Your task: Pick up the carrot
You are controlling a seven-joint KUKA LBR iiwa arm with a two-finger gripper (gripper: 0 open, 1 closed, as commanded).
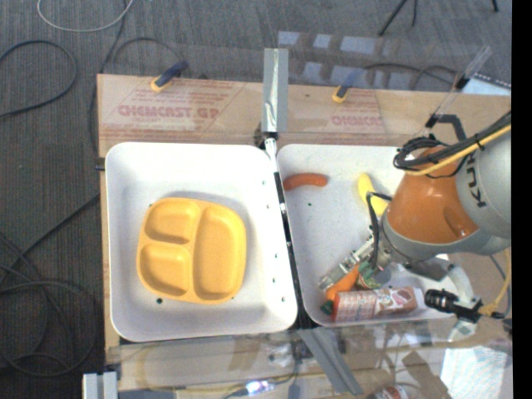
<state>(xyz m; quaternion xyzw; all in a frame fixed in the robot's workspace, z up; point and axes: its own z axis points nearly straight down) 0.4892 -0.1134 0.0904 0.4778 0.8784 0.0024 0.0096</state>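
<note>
Two white bins side by side on worktop. Left bin (pixel 125 306): yellow divided tray (pixel 195 249), centre-left of frame. Right bin (pixel 320 214): sausage (pixel 305 180) near upper-left corner, banana (pixel 366 191) partly hidden by arm. Carrot (pixel 342 283) at lower centre-right, just above red packet (pixel 374 303). Tool (pixel 356 266) low over carrot, touching or nearly so; opening and any hold impossible to tell.
</note>
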